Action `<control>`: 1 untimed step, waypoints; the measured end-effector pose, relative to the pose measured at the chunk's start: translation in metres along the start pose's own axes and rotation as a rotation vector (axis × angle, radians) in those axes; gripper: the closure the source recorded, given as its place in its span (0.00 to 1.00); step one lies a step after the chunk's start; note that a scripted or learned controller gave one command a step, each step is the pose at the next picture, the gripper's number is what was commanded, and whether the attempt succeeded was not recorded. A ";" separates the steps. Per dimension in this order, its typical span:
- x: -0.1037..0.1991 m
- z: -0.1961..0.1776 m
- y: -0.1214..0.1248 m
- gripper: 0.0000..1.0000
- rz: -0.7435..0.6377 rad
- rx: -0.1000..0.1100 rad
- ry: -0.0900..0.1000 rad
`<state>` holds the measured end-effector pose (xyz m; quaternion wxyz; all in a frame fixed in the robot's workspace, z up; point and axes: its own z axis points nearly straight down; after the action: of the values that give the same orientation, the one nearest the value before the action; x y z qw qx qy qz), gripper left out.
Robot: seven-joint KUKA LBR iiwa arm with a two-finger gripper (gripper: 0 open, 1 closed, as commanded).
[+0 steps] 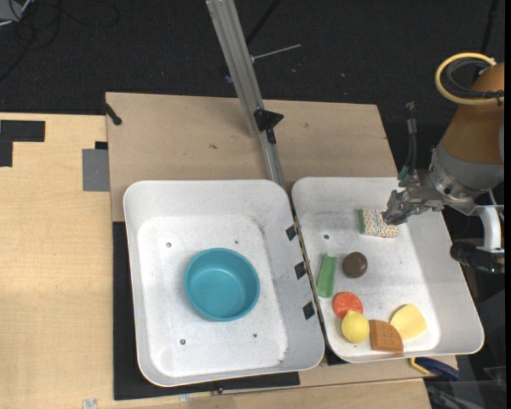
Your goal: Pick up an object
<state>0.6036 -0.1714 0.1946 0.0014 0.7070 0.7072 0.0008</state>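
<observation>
Block: and here it is, the small speckled block [378,221] with a green left end, lying flat in the far part of the right bin, apart from the other pieces.
Surface: pale wood [34,228] out on the left, with a few dark patches near its far edge.
Left bin: white and shallow [153,196], sitting beside its twin.
Bowl: a teal bowl [222,284], upright, mouth up, near the middle of the left bin.
Rail: a metal rail [243,66] runs at a slant from the far side down to the gap between the two bins.
Right bin: white too [341,198], and this is where it gets busy.
Stick: green [326,275], lying close along the left wall of the right bin.
Red piece: round [347,302], just below the stick's near end.
Brown ball: [354,264] just right of the stick, nearer than the block.
Yellow ball: [354,327] touching the red piece on its near side.
Wedge: orange-brown [385,336], right beside the yellow ball, by the near wall.
Yellow piece: [409,321] just right of the wedge, touching it or nearly so.
Hand: down low [399,208] at the block's right end; wide or narrow, I cannot tell, and contact with the block is not clear either.
Arm: grey with its orange band [473,135], reaching in from the right.
</observation>
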 end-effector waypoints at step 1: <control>0.000 -0.015 0.000 1.00 0.001 0.002 0.000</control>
<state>0.6038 -0.1718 0.2098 0.0004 0.7073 0.7069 0.0002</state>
